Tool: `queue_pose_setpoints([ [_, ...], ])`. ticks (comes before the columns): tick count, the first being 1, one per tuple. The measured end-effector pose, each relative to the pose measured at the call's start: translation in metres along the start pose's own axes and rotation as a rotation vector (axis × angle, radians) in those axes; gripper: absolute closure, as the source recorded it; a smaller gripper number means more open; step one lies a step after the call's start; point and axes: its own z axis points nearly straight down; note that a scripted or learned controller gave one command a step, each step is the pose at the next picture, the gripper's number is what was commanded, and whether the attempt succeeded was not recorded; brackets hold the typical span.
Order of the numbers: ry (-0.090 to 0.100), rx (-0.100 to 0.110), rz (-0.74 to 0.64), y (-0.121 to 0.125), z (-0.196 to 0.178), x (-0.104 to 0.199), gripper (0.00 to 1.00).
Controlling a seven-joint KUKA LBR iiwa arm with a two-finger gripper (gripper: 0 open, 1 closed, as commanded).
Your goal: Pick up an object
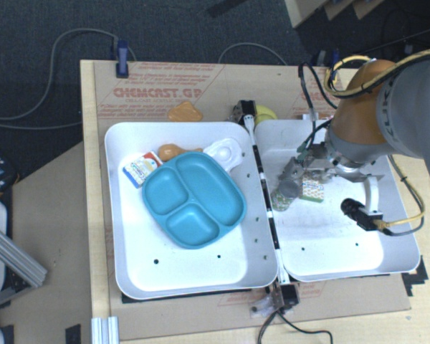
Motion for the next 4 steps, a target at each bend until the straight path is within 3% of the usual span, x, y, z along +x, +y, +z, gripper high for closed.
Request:
queue_pose_setpoints([
  [1, -0.008, -0.012, 0.001, 0.003, -0.014, -0.003, 1.00],
  [2, -0.008, -0.010, 0.002, 0.002, -0.013, -0.003, 0.00],
  [3, -0.008, -0.012, 0.003, 0.003, -0.024, -0.003, 1.00],
  [4, -0.008, -0.012, 0.003, 0.003, -0.023, -0.003, 0.00],
])
